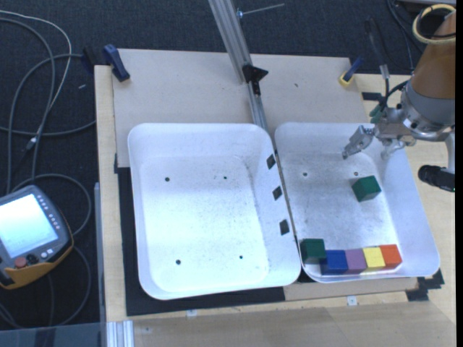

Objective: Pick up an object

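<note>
A green cube (367,188) lies alone in the middle of the right bin (318,194). Along that bin's front edge sits a row of cubes: green (312,249), blue (335,261), purple (356,259), yellow (373,256) and orange (391,254). My gripper (372,146) hangs over the bin's far right part, just behind the lone green cube and apart from it. Its fingers (354,144) are spread open with nothing between them.
The left bin (145,150) stands beside the right one, with black clips along the shared wall. A slanted metal pole (231,31) rises behind the bins. A teach pendant (29,230) lies off the bench at the left.
</note>
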You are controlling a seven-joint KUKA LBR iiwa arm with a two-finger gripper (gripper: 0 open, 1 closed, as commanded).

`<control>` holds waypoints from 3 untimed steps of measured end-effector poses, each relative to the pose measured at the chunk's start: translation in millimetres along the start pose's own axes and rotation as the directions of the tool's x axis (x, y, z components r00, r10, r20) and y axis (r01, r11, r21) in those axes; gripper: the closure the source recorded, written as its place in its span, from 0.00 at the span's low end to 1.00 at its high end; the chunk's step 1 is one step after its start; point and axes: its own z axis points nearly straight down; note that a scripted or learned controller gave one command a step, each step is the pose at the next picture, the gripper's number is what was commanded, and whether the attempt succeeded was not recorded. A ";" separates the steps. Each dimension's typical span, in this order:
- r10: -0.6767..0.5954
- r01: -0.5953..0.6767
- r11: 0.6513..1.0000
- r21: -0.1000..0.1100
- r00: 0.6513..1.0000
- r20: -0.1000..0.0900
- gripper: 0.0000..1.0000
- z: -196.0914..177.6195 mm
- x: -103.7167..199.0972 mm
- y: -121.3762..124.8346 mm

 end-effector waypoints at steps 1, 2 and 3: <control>0.002 -0.002 1.000 0.002 1.000 0.002 0.00 91.1 -35.8 40.8; 0.003 -0.003 1.000 0.006 1.000 -0.002 0.00 103.8 -11.6 -19.4; 0.004 -0.004 1.000 0.002 1.000 0.000 0.00 102.5 -35.3 -40.6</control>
